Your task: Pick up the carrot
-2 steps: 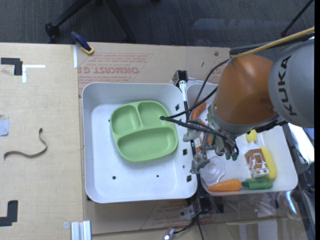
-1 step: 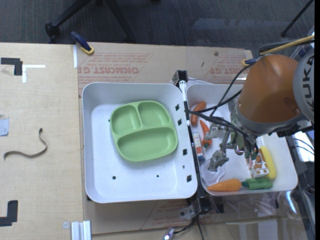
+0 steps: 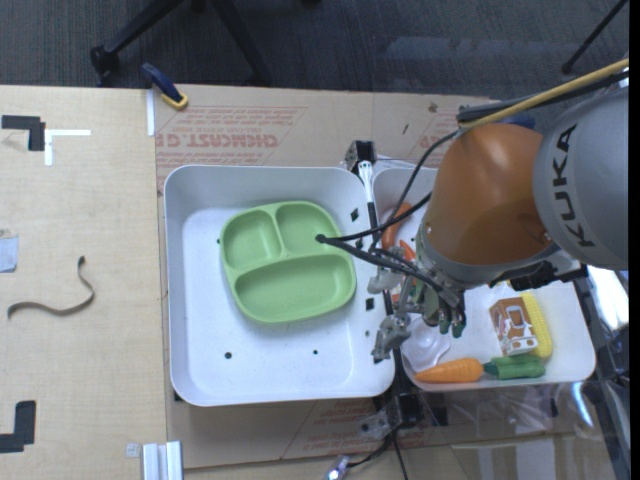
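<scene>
The grey arm (image 3: 520, 198) reached in from the right, its orange band bulking over the right bin (image 3: 570, 363). The gripper (image 3: 400, 318) hung low by the divide between the two bins, wrapped in cables (whether it was open or closed could not be told from this angle). The carrot (image 3: 450, 371) lay on its side at the near edge of the right bin, just right of and nearer than the gripper, apart from it. Its green top (image 3: 515, 369) pointed right. Just beyond that sat a yellow and white boxed item (image 3: 520, 328). In the left bin (image 3: 200, 368) rested a green divided plate (image 3: 288, 261), well left of the carrot.
</scene>
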You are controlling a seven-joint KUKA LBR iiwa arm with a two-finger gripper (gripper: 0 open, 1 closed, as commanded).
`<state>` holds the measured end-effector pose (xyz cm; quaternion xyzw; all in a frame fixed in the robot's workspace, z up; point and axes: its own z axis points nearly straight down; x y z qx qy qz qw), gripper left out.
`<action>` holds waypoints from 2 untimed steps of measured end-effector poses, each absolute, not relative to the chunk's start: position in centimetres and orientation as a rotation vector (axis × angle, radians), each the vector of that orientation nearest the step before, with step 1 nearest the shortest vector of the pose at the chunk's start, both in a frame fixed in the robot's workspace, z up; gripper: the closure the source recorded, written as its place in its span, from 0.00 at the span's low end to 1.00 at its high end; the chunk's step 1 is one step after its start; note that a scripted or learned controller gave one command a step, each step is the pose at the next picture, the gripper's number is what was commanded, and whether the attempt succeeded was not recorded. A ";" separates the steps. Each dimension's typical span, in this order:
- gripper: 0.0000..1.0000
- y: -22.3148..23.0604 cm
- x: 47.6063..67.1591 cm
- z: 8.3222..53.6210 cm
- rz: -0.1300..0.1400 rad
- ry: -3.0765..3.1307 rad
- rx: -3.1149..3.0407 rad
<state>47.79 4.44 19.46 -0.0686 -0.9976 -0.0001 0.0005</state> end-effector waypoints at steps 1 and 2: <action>0.00 -3.6 50.7 19.2 0.000 -3.137 0.212; 0.00 1.4 48.2 19.1 -0.001 -3.138 0.143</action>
